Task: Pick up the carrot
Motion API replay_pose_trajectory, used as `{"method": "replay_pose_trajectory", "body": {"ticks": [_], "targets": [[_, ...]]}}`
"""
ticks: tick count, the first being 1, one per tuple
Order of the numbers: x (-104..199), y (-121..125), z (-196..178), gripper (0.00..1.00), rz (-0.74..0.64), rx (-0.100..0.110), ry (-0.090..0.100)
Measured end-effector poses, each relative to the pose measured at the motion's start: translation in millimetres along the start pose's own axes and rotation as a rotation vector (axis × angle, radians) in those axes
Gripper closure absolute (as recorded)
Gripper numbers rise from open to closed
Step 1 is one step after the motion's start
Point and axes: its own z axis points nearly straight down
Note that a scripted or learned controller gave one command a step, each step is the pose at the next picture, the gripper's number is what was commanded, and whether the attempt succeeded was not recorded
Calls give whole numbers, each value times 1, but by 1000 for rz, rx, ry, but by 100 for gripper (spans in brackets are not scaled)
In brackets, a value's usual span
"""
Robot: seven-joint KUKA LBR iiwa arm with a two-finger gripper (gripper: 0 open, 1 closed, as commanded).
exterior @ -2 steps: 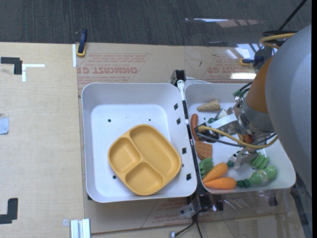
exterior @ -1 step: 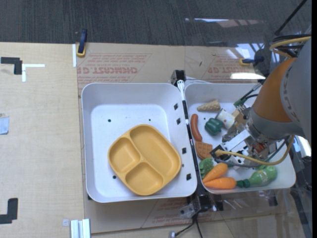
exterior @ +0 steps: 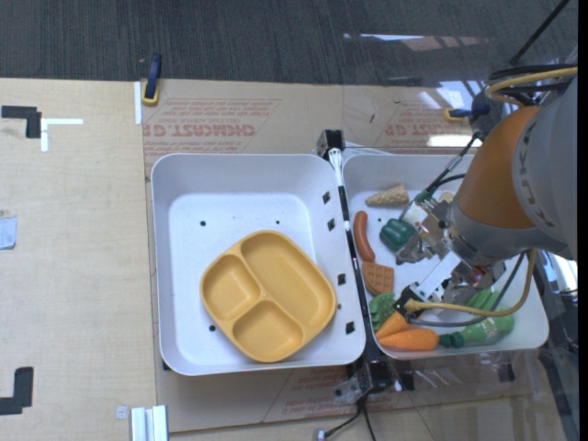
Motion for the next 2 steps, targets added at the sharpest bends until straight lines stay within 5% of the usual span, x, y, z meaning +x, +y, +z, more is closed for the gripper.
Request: {"method": "replay_pose_trajectory", "body": {"ticks": [1, 2], "targets": [[2, -3, 0, 0, -83, 0, -1], [4, -5, 1, 0, -320, 0, -2]]}}
